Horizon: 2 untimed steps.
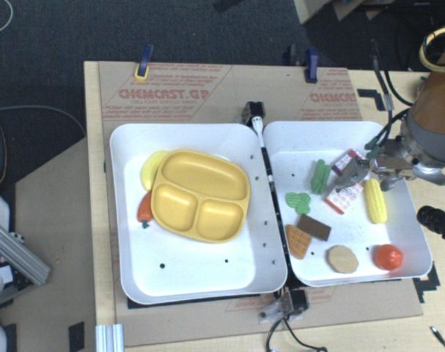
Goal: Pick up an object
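My gripper (356, 174) reaches in from the right and hangs low over the upper middle of the right bin (405, 270). Directly under it lies a red and white packet (342, 199), partly covered by the gripper. A yellow corn cob (375, 201) lies just to the gripper's right, and a green pickle (321, 175) just to its left. Lower in the same bin are a small green piece (298, 201), a brown block (314, 227), a waffle piece (298, 241), a tan cookie (343, 259) and a red tomato (388, 256).
The left bin (134, 270) holds a yellow divided plate (200, 194) that lies over a yellow piece (152, 169), with a red pepper (145, 209) at its left edge. A black divider rail (269, 189) runs between the bins. Cables hang at the upper right.
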### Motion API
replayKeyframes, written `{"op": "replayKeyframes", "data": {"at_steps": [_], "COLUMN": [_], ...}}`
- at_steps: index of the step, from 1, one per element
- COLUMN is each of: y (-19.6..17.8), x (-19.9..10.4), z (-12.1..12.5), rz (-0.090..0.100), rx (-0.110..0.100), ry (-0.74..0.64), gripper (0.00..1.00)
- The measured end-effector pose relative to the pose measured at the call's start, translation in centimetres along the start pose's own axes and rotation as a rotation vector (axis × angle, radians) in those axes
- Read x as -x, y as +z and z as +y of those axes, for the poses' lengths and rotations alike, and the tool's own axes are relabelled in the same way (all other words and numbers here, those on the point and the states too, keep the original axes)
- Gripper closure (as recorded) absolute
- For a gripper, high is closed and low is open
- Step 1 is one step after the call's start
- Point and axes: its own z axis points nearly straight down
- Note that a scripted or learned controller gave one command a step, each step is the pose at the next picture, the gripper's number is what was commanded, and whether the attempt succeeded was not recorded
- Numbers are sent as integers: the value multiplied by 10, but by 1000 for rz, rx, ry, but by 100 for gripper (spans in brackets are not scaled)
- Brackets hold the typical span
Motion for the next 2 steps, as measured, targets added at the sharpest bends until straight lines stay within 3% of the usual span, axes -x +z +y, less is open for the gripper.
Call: {"op": "replayKeyframes", "data": {"at_steps": [1,2], "y": [-5,58], "x": [0,-5], "z": [2,2], "rz": [-2,0], "rx": [11,3], "ry": [-3,-2], "gripper": [0,0]}}
